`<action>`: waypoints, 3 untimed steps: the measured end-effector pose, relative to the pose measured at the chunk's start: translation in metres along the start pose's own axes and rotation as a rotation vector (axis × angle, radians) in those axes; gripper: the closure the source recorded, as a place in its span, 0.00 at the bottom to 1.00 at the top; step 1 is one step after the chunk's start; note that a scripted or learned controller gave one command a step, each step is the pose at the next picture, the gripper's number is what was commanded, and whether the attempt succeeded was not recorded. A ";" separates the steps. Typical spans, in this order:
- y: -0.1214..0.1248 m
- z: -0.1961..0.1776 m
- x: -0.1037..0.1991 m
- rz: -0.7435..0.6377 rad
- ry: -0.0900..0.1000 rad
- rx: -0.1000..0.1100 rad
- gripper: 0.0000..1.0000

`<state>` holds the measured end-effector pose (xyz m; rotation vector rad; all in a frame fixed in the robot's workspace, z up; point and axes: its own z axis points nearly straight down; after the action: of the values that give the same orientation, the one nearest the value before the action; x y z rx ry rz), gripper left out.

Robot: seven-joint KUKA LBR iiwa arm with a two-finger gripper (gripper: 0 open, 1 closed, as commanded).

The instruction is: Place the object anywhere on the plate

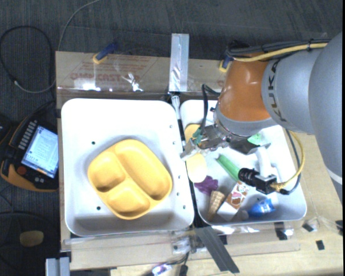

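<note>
A yellow plate (129,178) with three compartments lies in the left bin (80,117), and nothing rests on it. My gripper (198,142) hangs low over the left side of the right bin (296,203), close to the wall between the bins. Just below it lies a pale yellow rounded piece (196,166). A yellow item (190,132) peeks out just behind it. The wrist hides what is directly under the gripper.
Several toys lie in the right bin: a purple piece (206,184), an ice-cream cone (215,201), a green cylinder (229,165), a small red-and-white carton (237,195), a blue item (260,207) and a white bottle (263,157). A black cable plug (253,178) hangs over them.
</note>
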<state>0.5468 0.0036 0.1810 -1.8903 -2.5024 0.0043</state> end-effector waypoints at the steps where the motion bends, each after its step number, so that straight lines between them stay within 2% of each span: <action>1: 0.009 -0.011 0.059 -0.126 -0.003 -0.002 1.00; 2: 0.027 0.000 0.089 -0.415 -0.003 0.000 1.00; 3: 0.049 -0.001 0.061 -0.536 -0.006 -0.001 1.00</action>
<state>0.5777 0.0754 0.1816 -1.1616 -2.9179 0.0068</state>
